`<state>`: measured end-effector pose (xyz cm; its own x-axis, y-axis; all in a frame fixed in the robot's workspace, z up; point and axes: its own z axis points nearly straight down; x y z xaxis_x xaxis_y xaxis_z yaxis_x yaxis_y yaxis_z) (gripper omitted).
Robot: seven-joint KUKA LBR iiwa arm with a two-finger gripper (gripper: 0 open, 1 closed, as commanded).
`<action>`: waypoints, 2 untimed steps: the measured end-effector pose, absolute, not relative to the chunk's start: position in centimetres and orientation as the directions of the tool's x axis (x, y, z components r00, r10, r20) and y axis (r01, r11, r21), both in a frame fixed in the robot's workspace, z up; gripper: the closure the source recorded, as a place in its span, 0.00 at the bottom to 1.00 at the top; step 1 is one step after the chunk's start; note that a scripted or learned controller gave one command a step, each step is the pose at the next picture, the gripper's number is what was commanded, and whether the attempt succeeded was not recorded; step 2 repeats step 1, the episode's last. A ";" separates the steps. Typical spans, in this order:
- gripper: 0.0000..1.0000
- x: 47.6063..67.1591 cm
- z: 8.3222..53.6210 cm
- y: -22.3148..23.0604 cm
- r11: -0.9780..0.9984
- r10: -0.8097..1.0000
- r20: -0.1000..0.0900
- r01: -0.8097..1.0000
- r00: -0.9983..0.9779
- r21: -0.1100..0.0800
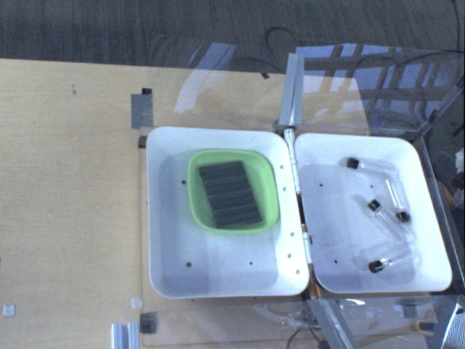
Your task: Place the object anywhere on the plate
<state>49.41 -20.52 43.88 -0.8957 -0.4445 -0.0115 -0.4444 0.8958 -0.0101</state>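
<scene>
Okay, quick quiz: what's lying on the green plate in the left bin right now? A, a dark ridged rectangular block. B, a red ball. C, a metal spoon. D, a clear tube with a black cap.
A: a dark ridged block lies on the green plate; the clear black-capped tubes are in the right bin.
</scene>
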 end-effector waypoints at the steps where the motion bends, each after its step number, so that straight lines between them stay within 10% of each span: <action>1: 0.00 49.7 43.9 -20.5 0.800 -0.599 -0.009 -0.599 -0.800 -0.012; 2: 0.00 49.7 43.9 -20.5 0.800 -0.599 -0.009 -0.599 -0.800 -0.012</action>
